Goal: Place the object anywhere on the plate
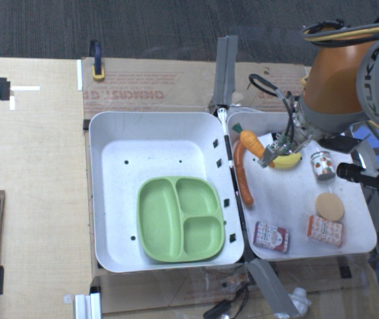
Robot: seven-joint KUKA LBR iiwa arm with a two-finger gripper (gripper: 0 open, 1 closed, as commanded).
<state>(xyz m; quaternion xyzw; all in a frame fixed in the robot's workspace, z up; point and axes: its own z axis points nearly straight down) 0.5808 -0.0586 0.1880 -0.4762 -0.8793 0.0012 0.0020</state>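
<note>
Reaching into the right bin (355,241) from the right: grey-and-orange arm, claw (277,153) low over the bin's upper left part.

Camera view, contents:
- Banana (287,161), touching or just under the claw tip; carrot (251,143) just beside. Grip state: cannot tell.
- Sausage (243,178) along the bin's left wall; can (321,165), round biscuit (330,207), two packets near the front.
- Green plate (179,226), three compartments, in the left bin (109,178), well apart from the claw.

Advice: centre on one item only, lift clear of the dividing walls, release over any compartment.
</note>
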